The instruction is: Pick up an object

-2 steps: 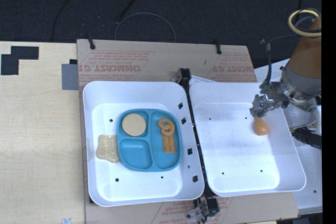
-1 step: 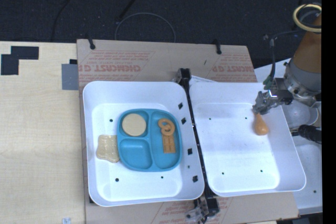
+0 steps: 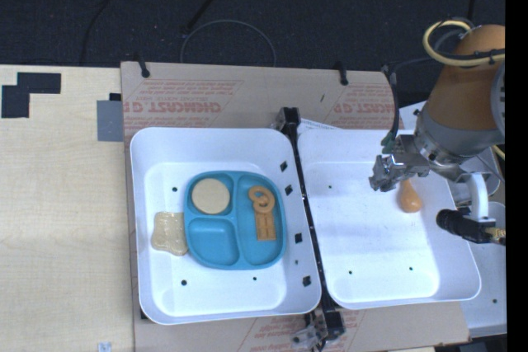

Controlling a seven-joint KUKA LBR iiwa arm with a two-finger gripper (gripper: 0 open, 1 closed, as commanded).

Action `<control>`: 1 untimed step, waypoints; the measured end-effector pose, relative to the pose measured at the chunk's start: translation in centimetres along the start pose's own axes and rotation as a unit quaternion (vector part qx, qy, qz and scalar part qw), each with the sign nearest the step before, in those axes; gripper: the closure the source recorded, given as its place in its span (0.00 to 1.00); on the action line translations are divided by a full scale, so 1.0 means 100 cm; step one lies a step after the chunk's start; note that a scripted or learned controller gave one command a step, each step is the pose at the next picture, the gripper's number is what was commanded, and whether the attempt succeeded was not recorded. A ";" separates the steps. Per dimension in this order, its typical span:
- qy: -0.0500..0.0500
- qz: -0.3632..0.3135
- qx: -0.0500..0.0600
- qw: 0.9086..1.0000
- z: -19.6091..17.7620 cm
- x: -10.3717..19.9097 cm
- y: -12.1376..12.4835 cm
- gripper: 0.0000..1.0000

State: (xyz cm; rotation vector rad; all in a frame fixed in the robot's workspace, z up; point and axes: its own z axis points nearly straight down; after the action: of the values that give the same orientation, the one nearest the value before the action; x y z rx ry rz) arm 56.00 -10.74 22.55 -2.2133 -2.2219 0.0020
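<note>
Nearest the camera, the left bin (image 3: pixel 157 293) is holding a blue divided tray (image 3: pixel 233 220), with a round tan disc (image 3: pixel 209 195) sitting in its upper-left compartment and a wooden key-shaped piece (image 3: pixel 263 213) lying in its right compartment; a pale, bumpy sponge-like piece (image 3: pixel 169 232) is resting against the tray's left edge, on the bin floor. The right bin (image 3: pixel 388 284) is carrying a small orange object (image 3: pixel 408 196) near its upper right. The gripper (image 3: pixel 386 175) is hanging just left of that object (whether it is released or clenched cannot be told), with nothing visibly between its fingers.
</note>
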 end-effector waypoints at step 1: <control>0.000 0.000 0.000 1.000 -0.006 0.047 -0.017 1.00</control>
State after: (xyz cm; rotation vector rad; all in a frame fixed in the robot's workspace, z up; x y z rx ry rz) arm 54.27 -6.06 23.13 -2.2137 -2.2219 0.0018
